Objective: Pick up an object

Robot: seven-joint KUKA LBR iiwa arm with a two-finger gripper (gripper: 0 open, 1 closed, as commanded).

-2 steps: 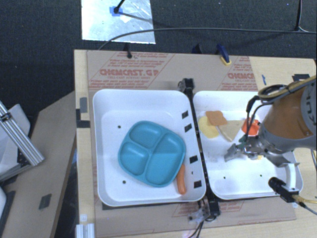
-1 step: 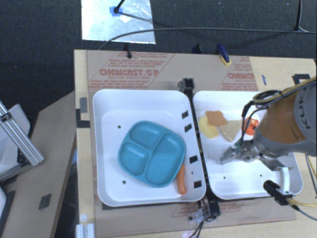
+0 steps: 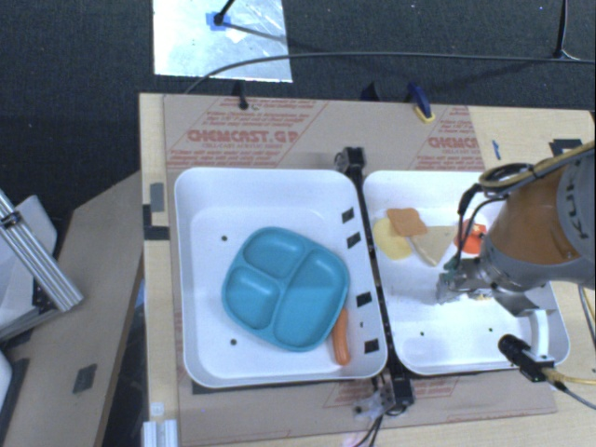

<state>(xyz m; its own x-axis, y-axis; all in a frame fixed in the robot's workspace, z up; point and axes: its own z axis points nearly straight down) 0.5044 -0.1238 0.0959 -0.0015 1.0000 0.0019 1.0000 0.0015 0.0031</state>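
White left bin (image 3: 200,203): blue divided plate (image 3: 286,288), orange carrot (image 3: 341,336) beside it. White right bin (image 3: 410,347): yellow, orange, tan and red-orange food pieces (image 3: 412,234); hand (image 3: 453,287) low just beside them, holding nothing visible.

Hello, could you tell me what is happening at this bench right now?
A grey KUKA arm with an orange band reaches in from the right, and its gripper sits low over the right bin, beside a cluster of small food-like pieces: a yellow one, an orange-brown one and a tan wedge. Nothing visible is between its fingers. The left bin holds a blue divided plate with an orange carrot-like stick beside it.
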